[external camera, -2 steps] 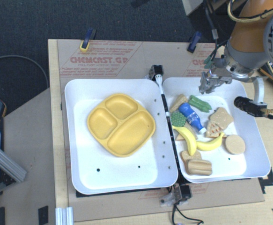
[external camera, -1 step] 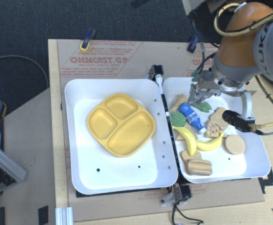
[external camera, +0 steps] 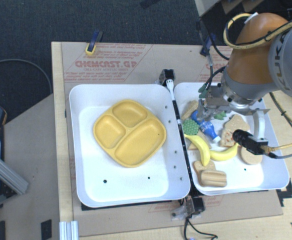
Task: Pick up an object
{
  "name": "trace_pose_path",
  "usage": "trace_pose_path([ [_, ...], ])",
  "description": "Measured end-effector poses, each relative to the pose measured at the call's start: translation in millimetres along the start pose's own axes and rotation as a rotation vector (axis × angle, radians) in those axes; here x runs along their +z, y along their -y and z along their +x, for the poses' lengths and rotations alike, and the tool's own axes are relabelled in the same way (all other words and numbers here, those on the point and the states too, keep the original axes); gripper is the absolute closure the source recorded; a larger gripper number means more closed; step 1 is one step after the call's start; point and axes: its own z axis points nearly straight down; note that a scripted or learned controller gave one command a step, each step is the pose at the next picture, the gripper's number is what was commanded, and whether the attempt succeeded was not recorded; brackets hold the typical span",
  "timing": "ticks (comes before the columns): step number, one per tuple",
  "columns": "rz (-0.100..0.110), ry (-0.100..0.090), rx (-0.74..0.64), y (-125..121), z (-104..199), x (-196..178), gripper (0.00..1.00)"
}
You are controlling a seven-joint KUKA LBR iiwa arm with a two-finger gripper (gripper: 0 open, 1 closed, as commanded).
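Observation:
The right bin (external camera: 266, 181) holds a pile of toy food. A yellow banana (external camera: 212, 153) lies curved near its middle. A green knobbly piece (external camera: 190, 127) and a blue piece (external camera: 209, 130) sit just above the banana. My gripper (external camera: 205, 116) hangs over the bin's upper left part, right above the blue and green pieces. The grey wrist and orange band (external camera: 256, 36) rise behind it to the upper right. The arm hides what lies under it.
The left bin (external camera: 85, 174) carries a yellow divided plate (external camera: 129, 132). A tan block (external camera: 211, 176) lies at the right bin's front, and tan slices (external camera: 232, 131) and a round one (external camera: 251, 157) lie to the right. A black cable fitting (external camera: 245, 139) crosses them.

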Motion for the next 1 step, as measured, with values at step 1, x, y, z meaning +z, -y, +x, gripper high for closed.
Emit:
trace_pose_path([
  [1, -0.007, 0.001, 0.000, -17.3, 3.3, -4.6, 1.00],
])
